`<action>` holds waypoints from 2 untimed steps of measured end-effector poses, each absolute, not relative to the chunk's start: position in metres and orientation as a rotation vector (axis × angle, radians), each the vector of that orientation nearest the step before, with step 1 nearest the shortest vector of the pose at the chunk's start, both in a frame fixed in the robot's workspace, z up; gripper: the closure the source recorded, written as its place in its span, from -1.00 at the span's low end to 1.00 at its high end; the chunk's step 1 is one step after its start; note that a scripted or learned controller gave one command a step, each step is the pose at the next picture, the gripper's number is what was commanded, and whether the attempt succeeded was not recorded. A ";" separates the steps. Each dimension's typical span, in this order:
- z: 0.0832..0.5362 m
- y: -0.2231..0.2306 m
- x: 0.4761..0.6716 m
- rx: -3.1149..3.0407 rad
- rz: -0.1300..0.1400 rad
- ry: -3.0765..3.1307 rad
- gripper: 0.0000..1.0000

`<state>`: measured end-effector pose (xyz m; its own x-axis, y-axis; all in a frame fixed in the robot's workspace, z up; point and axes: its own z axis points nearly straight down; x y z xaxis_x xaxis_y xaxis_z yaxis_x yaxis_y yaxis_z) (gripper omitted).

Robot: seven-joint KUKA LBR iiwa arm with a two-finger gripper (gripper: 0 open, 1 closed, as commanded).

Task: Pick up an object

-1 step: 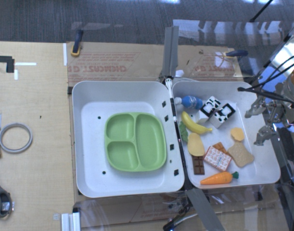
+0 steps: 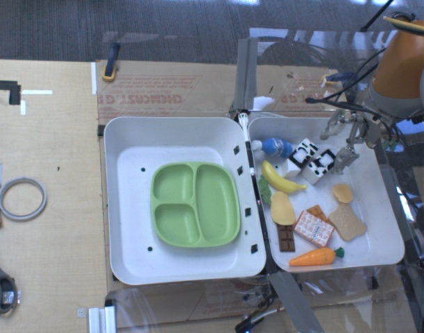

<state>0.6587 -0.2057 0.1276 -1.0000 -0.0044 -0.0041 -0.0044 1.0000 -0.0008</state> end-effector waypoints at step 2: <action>0.112 -0.222 0.595 1.433 -0.002 2.794 -1.00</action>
